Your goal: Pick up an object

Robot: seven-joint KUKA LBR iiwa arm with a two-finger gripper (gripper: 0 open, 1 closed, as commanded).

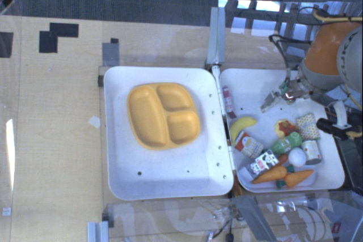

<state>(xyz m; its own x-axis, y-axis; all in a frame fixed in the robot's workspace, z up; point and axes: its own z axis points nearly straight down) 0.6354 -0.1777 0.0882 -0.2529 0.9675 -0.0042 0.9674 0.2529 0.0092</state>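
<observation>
Nearest the camera, at six o'clock in the right bin (334, 177), two carrots (283, 176) lie side by side, touching a small milk carton (260, 163) at their nine o'clock. Both look light, rigid and smooth; a grip across the thick middle seems safest, since the tapered tips would likely slip. A banana (243, 124) sits further back. Farthest, at twelve o'clock, the gripper (279, 94) hangs with fingers spread, nothing between them.

Grey rounded KUKA arm (353, 59) showing broad orange band (324, 52) above wrist; slim metallic two-finger gripper (276, 97) glinting; thin black cables (282, 45) trailing beside wrist.
</observation>
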